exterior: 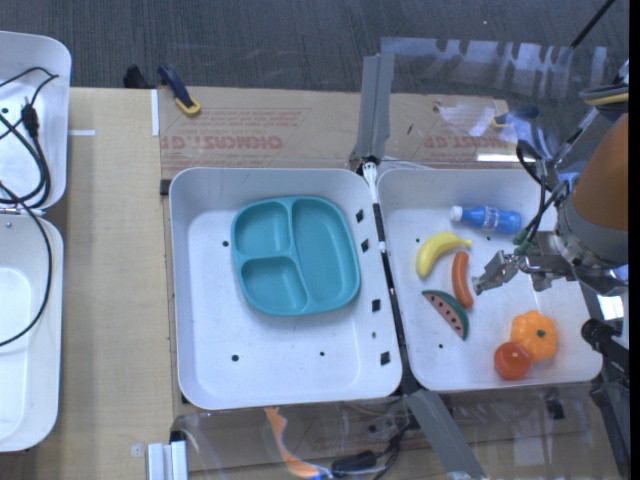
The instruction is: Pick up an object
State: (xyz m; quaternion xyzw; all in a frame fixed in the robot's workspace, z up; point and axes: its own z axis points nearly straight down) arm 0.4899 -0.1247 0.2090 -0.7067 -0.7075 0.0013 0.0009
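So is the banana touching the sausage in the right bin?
Cannot tell. In the camera view the banana ends just above the top of the sausage; any gap there is too small to make out.

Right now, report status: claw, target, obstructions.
Claw over right bin, nothing held. Sausage nearest, just left of the tips. Banana and melon slice crowd it. Bottle, pepper, tomato apart.

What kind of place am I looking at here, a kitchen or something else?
Likely a robotics lab. A robot arm reaches over two white bins, toy food such as a banana lies in one, and loose cables run alongside.
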